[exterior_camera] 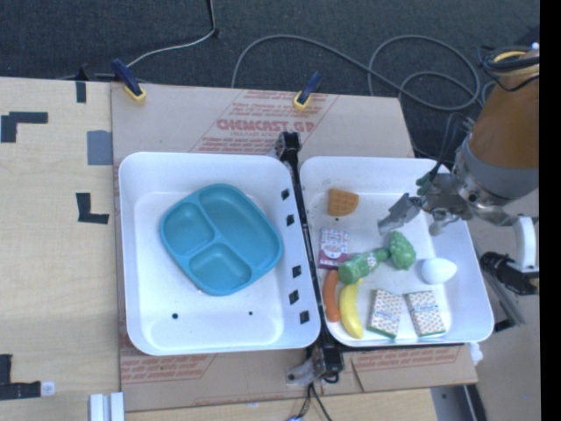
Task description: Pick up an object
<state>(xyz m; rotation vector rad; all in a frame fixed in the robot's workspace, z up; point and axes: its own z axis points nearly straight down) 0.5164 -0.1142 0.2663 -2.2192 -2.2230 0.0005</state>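
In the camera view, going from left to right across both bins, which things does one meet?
Blue divided plate → pink packet → green dumbbell toy → white egg. The pincer hangs above the right bin.

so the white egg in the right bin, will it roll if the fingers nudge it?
Probably. The white egg looks smooth and rounded, so a side nudge would likely roll it. It may slip from a pinch. The bin wall sits close and might stop it.
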